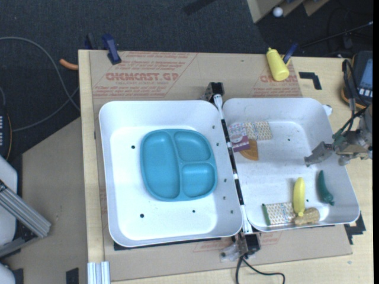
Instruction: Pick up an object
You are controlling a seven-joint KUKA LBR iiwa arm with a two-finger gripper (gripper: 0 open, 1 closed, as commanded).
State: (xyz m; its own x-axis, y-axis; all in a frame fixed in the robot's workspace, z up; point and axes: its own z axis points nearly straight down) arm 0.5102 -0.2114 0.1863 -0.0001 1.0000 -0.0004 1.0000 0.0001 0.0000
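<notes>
Banana (299, 194) lying in right bin (278, 114), near green toy (324, 187); gripper (323, 151) above, finger state impossible to tell.

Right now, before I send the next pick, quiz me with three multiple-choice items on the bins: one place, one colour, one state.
1. Where does the blue three-compartment plastic plate lie?
A. left white bin
B. right white bin
C. bare bench

2. What colour is the small banana-shaped toy in the right white bin?
A. red
B. yellow
C. purple

3. How does the grey two-finger gripper stand?
A. over the right bin near its right wall
B. over the plate
C. above the bench's left edge

Key: 1 A, the plate fills the middle of the left white bin. 2 B, it is plainly yellow. 3 A, it reaches in from the right.
</notes>
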